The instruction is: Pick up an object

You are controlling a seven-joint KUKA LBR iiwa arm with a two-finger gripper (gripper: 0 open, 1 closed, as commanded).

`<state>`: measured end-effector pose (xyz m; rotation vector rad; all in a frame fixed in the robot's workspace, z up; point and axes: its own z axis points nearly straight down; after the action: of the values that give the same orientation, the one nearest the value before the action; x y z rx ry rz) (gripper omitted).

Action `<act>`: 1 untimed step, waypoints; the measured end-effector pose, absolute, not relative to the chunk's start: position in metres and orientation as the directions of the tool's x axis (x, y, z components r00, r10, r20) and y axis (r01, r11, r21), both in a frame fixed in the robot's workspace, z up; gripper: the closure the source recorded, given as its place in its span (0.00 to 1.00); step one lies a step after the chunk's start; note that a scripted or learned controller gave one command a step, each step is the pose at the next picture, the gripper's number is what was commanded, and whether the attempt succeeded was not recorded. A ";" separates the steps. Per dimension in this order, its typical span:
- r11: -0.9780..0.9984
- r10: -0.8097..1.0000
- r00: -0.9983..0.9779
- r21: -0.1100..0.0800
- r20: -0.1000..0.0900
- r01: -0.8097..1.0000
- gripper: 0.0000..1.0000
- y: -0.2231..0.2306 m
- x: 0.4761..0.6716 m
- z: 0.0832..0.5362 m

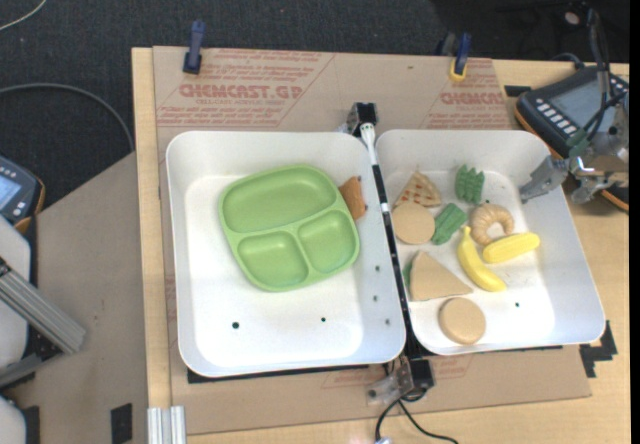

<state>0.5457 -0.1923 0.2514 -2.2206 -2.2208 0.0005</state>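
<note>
Gripper (540, 178) right of croissant (491, 221)

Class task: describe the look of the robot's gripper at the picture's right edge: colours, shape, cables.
The gripper is grey metal, tapering to a narrow tip. Thin black cables loop above it, and a sliver of orange shows behind it.
</note>
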 end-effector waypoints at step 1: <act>0.001 1.000 -0.001 0.003 -0.001 1.000 1.00 -0.192 0.546 0.262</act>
<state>0.5465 -0.1924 0.2624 -2.2220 -2.2249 -0.0017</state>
